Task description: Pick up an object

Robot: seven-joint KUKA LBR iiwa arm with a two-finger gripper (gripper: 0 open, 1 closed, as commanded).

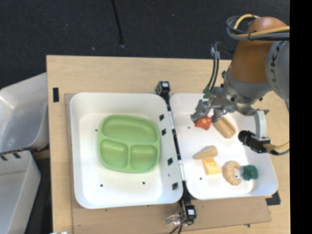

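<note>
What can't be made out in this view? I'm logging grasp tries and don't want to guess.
- Gripper: whether it holds the red object; its own body hides the contact.
- Red object: full shape, partly under the gripper.
- Teal object: too small and blurred to identify.
- Arm: cut off by the right edge.

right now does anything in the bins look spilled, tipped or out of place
Nothing stands out. The green divided plate lies flat in the left bin. In the right bin the toy foods lie apart and unspilled: a red piece under the pincer, a tan cylinder, a cone, a yellow block and a doughnut.
</note>
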